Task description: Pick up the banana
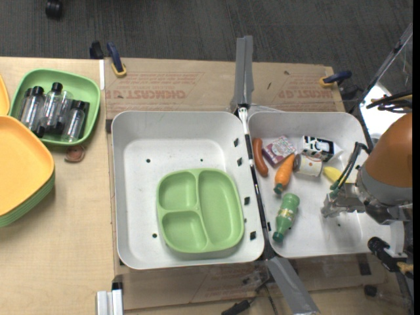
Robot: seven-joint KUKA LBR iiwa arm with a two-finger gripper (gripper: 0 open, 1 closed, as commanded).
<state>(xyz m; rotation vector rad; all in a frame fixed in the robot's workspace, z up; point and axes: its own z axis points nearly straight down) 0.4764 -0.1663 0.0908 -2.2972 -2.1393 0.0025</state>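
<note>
My gripper [333,205] sits low in the right bin [308,238], toward its right side; I cannot tell from this angle how it is set.

Banana [333,174]: a yellow piece, partly hidden behind my wrist, lying in the right bin just above the gripper and just right of a small white cylinder [310,167]. Only one end is visible.

Handling, judged: probably a toy fruit, so light, stiff and smooth-skinned, likely to slide or roll out of a pinch. Best hold is across the narrow width at mid-length, not at the tapering tip. Crowding on its left leaves little room there.

Neighbours: carrot [284,170], green bottle [285,216], red sausage-like piece [260,157], pink packet [278,149], black-and-white item [317,147]. Left bin [131,176] holds a green divided tray [200,210].

Writing: red print on the cardboard [170,92] under the bins, upside down, reading roughly "CHEMCRAFT"; not fully certain. Packet labels too small to read.
</note>
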